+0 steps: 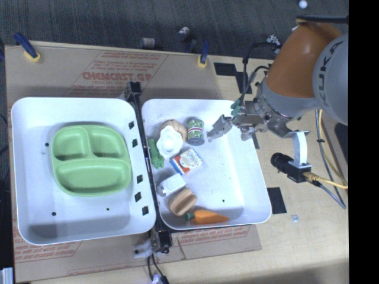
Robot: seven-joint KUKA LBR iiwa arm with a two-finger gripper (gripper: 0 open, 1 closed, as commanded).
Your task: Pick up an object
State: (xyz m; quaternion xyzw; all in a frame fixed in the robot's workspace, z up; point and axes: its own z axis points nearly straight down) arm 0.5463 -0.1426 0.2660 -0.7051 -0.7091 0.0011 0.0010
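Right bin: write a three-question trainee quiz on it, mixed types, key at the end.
1. True or false: the carrot lies at the right bin's near edge.
2. Which item is nearest the gripper? A) can B) bun C) carrot
3. Fill in: the left bin holds a green ____.

Key: 1 true; 2 A; 3 tray.

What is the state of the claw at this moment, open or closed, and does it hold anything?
Claw: over the right bin near the small can; open or closed cannot be told; nothing is seen between its fingers.
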